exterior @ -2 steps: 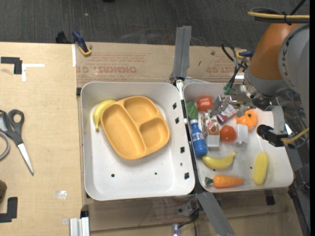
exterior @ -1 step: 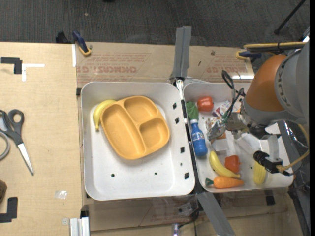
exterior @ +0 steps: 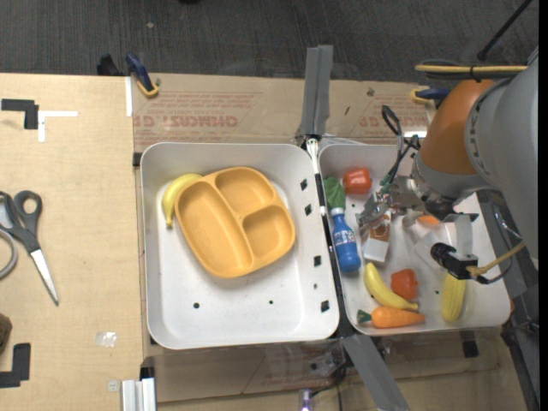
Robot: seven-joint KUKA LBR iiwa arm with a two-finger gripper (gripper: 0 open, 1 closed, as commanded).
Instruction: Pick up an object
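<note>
The grey arm with an orange band [exterior: 454, 127] reaches in from the right and is bent down over the right shallow white bin [exterior: 488, 315]. Its end effector [exterior: 377, 214] is low inside this bin, just above a small white rectangular block [exterior: 376, 248], but I cannot tell if it is open or closed, and nothing can be seen held in it. The things of the task lie crowded in this right bin: a blue plastic bottle with a white label [exterior: 346, 245] along the left wall, a green soft item [exterior: 333, 193] just above it, a red round toy tomato [exterior: 358, 180] near the top, a yellow toy banana [exterior: 385, 289] below the white block, a small red toy pepper [exterior: 404, 281] beside the banana, an orange toy carrot [exterior: 396, 318] lying flat at the bottom edge, and a yellow toy corn cob [exterior: 453, 296] standing more to the right. The left shallow white bin [exterior: 231, 324] holds a yellow-orange plastic plate with three compartments [exterior: 235, 221], and a second yellow banana [exterior: 175, 195] lies touching its upper left rim. On the light wooden desk [exterior: 68, 229] at the far left lie grey metal scissors [exterior: 32, 242].
</note>
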